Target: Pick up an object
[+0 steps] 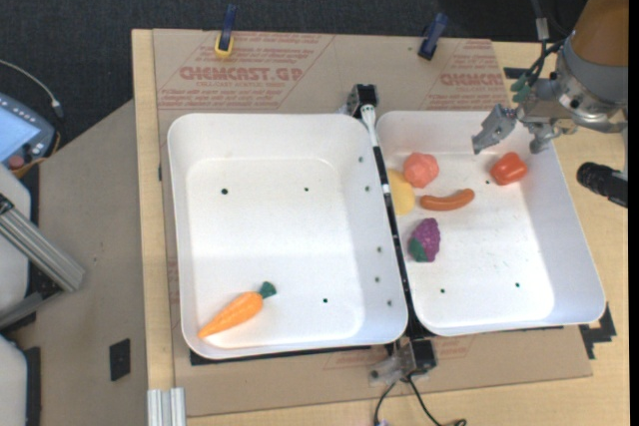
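Camera view: arm (599,45) from right, gripper (517,137) spread wide, unladen, above red pepper (508,169).

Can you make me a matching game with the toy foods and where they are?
Things:
1. carrot
2. grapes
3. sausage
4. red pepper

Places:
A. right bin, just under the gripper
B. left bin, near corner
C. right bin, nearest the camera of the foods there
D. right bin, between the pink ball and the grapes

Pairs: 1-B, 2-C, 3-D, 4-A
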You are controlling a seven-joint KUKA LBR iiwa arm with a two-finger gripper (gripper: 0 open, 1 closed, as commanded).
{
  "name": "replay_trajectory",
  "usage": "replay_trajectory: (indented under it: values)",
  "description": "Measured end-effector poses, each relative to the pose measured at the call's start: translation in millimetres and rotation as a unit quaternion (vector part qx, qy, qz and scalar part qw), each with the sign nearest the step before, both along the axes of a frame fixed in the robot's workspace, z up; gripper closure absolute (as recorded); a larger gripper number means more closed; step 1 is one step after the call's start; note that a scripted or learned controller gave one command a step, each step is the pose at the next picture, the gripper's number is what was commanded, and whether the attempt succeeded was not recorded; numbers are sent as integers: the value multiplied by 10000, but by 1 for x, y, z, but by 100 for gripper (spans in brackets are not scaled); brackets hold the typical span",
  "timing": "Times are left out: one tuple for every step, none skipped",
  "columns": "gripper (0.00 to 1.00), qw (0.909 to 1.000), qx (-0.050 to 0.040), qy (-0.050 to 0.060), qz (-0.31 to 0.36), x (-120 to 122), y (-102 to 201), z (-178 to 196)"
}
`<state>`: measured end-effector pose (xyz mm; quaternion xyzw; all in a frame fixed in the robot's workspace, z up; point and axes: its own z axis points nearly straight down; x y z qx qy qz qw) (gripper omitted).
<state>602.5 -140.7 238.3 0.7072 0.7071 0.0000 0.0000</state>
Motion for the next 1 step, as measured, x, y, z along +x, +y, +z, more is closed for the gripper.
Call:
replay_trajectory:
  values:
    - [0,10000,17,34,23,0,56,-57]
